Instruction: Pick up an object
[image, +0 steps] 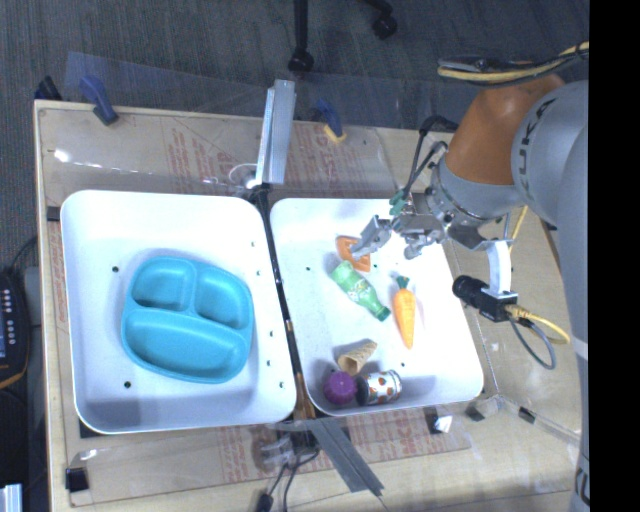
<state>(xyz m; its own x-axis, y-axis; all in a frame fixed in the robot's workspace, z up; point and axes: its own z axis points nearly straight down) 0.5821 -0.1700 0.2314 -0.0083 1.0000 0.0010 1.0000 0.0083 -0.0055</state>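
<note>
Table (150, 460): one, carrying two shallow white bins side by side

Left bin (90, 230): one blue divided tray (187, 318), three compartments, lying flat near the middle

Right bin (310, 230): six loose items, listed from far end to near end
- one orange wedge-shaped piece (351, 247), at the far middle, just beside the pincer fingers
- one green bottle-like item (360, 289), lying at a slant, its upper end touching or just beside the orange piece
- one toy carrot (404, 311), orange with a green top, lying lengthwise to the right of the green item, a little apart from it
- one tan cone-shaped item (357, 354), near the front wall
- one purple ball-like item (340, 387), at the front wall
- one metallic can-like item (380, 385), just beside the purple one on its right

Arm: one, grey with an orange band, reaching in from the right over the far right corner of the right bin

Pincer (392, 232): one, low over the far end of the right bin, fingers spread apart, nothing between them; the left finger (372, 236) sits just beside the orange piece
</note>
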